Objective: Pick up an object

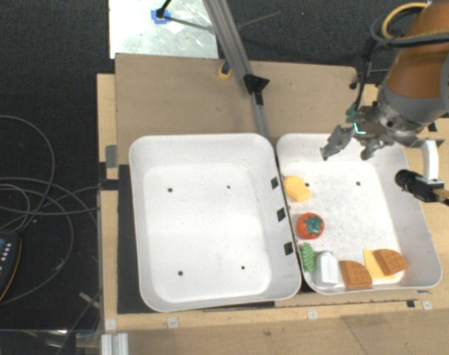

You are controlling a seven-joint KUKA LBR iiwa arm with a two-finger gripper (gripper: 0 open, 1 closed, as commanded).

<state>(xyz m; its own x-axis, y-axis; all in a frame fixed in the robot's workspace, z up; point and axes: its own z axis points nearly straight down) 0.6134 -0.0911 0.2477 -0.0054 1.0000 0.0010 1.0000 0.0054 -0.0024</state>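
Objects are sitting untouched in the right bin (402,220): yellow piece (297,189), tomato (310,225) and waffles (372,267) all lying well below the gripper (349,149), which is hovering with fingers spread, grasping nothing.

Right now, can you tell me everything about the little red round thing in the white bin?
The red round thing looks like a small toy tomato: shiny red, plastic-looking, with a dark green leafy top facing up. It sits whole and upright in the right bin, close to that bin's left wall. A yellow toy lies just behind it and a green piece just in front; whether either one touches it is hard to tell. The gripper is up near the far end of the bin, well away from it.
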